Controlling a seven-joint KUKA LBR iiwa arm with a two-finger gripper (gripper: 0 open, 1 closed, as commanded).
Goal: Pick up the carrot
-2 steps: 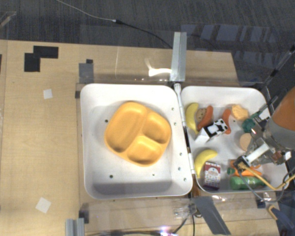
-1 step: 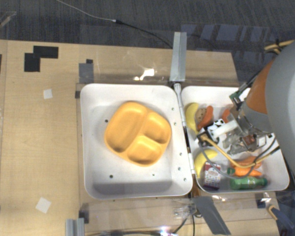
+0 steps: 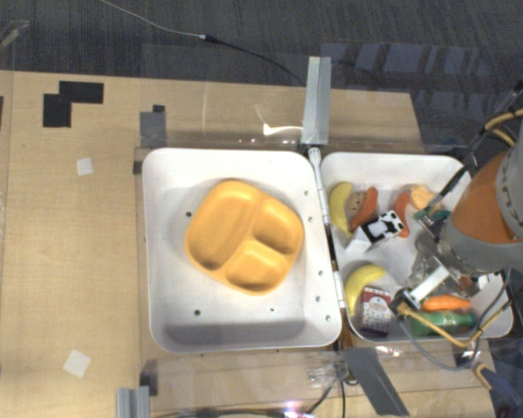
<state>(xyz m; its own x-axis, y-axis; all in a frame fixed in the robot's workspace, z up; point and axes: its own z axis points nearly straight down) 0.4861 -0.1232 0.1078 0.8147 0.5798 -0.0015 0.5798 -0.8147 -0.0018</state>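
Carrot [image 3: 446, 303] lies near the right bin's [image 3: 392, 160] front rim, beside the tool [image 3: 418, 293]; tool state cannot be told.

This is a robotics lab, set up for testing — a pale plywood desk [image 3: 61, 259] stands on dark grey carpet [image 3: 244, 7], with a thin cable [image 3: 244, 50] trailing loose across the floor. Two shallow white plastic bins [image 3: 157, 320] are held side by side by grey metal brackets [image 3: 317, 98], and black square markers [image 3: 70, 101] are stuck to the desk top. The bins hold plastic toy food [image 3: 366, 212] and a partitioned yellow plastic tray [image 3: 244, 235] rather than household goods — and a grey industrial arm with an orange band [image 3: 492, 220] reaches in from the right.
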